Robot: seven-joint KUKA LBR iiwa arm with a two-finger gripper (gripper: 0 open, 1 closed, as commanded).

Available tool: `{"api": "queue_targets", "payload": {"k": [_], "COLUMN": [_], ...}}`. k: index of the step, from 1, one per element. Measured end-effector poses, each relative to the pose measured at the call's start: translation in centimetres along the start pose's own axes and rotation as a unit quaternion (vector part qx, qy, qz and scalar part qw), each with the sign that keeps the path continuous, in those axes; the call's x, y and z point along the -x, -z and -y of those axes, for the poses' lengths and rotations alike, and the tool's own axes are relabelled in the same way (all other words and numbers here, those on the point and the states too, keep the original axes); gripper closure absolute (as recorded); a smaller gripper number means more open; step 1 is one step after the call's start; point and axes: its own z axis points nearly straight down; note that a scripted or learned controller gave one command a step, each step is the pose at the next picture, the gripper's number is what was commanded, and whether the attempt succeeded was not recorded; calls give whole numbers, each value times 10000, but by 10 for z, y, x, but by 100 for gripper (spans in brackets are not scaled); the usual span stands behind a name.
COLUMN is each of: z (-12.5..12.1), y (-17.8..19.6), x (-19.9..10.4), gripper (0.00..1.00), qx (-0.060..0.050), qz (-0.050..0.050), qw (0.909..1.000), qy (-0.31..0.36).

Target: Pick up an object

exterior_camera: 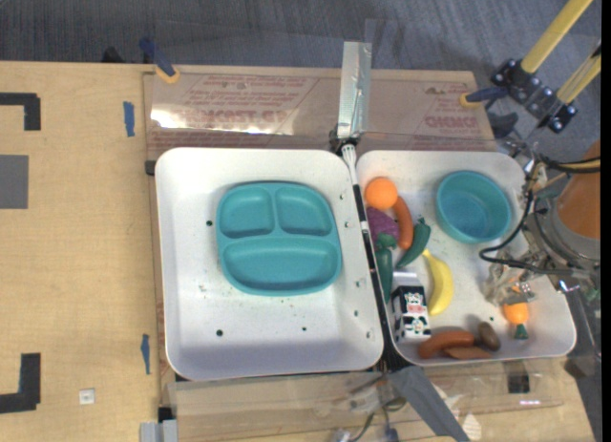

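The right bin (556,340) holds several toy foods: an orange (380,192), a purple piece (385,224), a green pepper (385,261), a yellow banana (439,283), a black-and-white carton (410,308), a reddish sausage (449,342) and a small orange carrot (516,313). A teal bowl (473,206) stands at the bin's back. My gripper (506,283) hangs low at the bin's right side, just above the carrot and in front of the bowl. Cables and the wrist blur its tip. I see nothing held in it.
The left bin (191,316) bears a teal divided plate (279,238). A metal divider (355,87) stands upright behind the seam between the bins. The arm's orange band (584,206) sits over the right bin's right rim. Yellow struts (563,25) cross the upper right corner.
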Motion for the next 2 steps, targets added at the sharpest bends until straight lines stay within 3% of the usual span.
{"api": "queue_targets", "payload": {"k": [1,2], "z": [-8,-8], "y": [0,12], "x": [-22,-18], "gripper": [100,100], "qx": [2,-18], "qz": [19,61], "qw": [9997,9997], "qy": [-242,-231]}}
